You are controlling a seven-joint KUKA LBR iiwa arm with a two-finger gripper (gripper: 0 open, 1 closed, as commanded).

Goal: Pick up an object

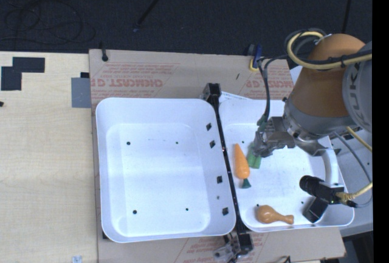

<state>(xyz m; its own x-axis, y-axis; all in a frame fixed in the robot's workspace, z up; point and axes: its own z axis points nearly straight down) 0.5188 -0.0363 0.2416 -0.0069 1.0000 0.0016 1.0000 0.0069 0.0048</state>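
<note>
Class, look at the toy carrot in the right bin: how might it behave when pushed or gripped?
The carrot tapers and looks rounded, so it may roll or pivot when nudged. Its smooth, plastic-looking skin could slip between fingers. It probably is light and stiff.

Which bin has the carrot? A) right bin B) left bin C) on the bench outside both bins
A: the carrot lies in the right bin, near the wall it shares with the left bin, with the gripper just beside it.
</note>
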